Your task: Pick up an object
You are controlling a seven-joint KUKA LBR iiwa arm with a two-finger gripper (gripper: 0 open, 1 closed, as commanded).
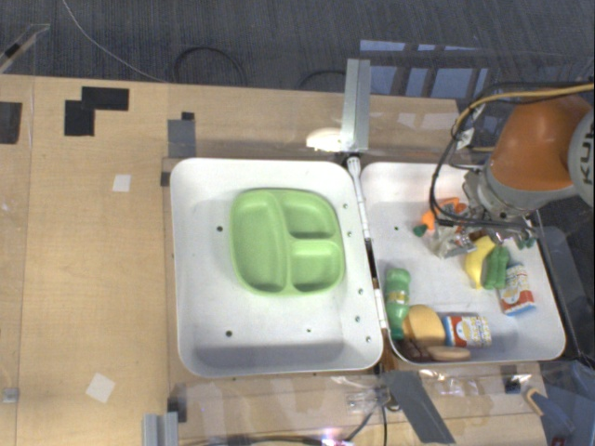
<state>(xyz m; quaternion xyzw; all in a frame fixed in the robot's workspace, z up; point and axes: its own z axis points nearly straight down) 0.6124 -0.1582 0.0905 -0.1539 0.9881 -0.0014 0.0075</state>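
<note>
- Pincer [462, 241] sits low in the right bin [548, 342], upper right of the frame, under the orange-banded wrist; how wide it stands I cannot tell, and nothing shows between its tips.
- Right beside it, lower right: a yellow banana-like piece [477, 264] touching a green piece [495, 267]. These look the likeliest targets.
- My read: small toy food, light, stiff and smooth, so a bit slippery. Best taken across the narrow middle of the yellow piece.
- Its long axis runs near top to bottom of the frame, tilted slightly, lower end toward the frame's bottom left.
- A little orange item [429, 219] lies just left of the pincer.
- Further out: a small red-and-white carton [517, 291] lower right, a green bottle [398, 291] by the left wall, a labelled can [465, 329] on its side near the bottom.
- Left bin [204, 333] carries a green divided plate [284, 241], well apart.
</note>
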